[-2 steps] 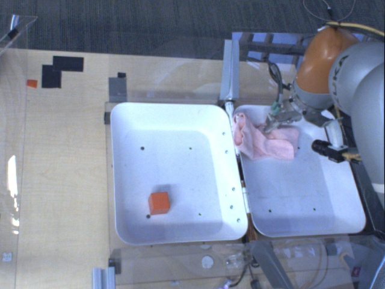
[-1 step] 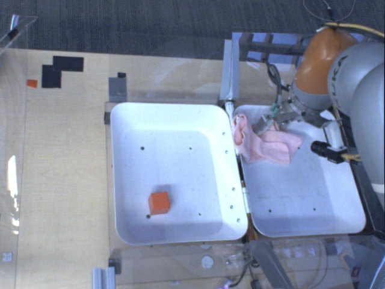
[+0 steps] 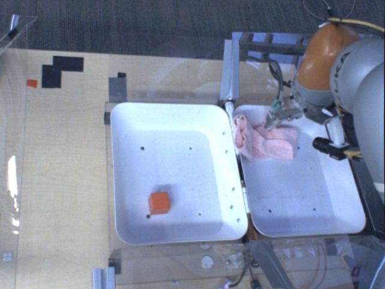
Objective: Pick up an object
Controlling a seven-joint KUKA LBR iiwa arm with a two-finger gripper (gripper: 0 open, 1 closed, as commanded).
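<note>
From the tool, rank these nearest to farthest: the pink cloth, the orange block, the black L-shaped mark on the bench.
1. Pink cloth: right bin, just beneath the tool.
2. Orange block: left bin, near its lower left.
3. Black L-shaped mark: on the bench, far upper left.

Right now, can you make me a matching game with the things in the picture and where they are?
Things:
1. orange block
2. pink cloth
3. gripper
4. black shapes

Places:
A. on the wooden bench, far left of the bins
B. in the left bin, near its front
C. in the right bin, at its back left
D. over the back of the right bin, at the cloth's upper edge

Pairs: 1-B, 2-C, 3-D, 4-A
</note>
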